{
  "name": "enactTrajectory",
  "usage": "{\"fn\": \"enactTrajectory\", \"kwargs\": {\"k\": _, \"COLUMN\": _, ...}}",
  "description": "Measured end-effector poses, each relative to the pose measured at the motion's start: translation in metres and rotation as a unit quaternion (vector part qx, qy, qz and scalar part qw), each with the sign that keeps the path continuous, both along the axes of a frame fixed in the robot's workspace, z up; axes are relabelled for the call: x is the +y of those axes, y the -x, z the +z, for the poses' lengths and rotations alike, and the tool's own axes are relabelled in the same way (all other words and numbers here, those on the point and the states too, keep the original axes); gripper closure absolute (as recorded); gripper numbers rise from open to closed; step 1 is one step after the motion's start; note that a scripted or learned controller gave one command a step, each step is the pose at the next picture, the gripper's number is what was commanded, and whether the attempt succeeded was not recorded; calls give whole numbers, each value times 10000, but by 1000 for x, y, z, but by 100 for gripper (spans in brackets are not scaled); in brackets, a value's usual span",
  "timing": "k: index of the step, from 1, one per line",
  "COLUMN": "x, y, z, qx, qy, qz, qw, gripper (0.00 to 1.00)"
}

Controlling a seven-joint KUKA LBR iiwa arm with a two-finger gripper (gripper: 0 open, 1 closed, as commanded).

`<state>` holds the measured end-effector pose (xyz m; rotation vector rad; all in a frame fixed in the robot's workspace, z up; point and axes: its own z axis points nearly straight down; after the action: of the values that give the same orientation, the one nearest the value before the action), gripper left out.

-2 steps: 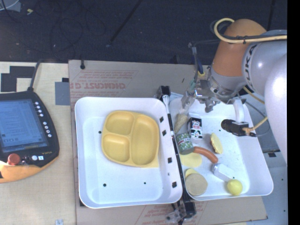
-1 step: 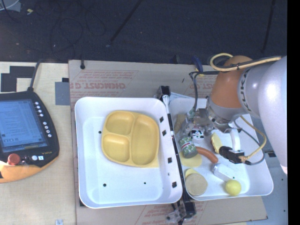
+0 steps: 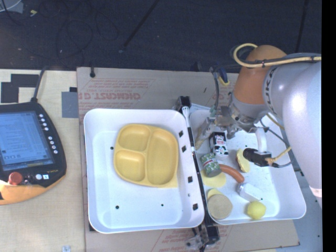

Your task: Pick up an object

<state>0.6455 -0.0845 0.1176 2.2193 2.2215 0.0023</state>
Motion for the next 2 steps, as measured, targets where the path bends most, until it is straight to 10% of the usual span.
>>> {"fn": "enactTrajectory", "kwargs": {"k": 1, "x": -17, "y": 48, "z": -30, "qx": 14, "qy": -4, "qz": -23, "qw": 10000, "gripper": 0}}
{"fn": "enactTrajectory", "kwargs": {"k": 2, "x": -75, "y": 0, "z": -29, "qx": -2, "qy": 15, "qz": -12, "qw": 10000, "gripper": 0}}
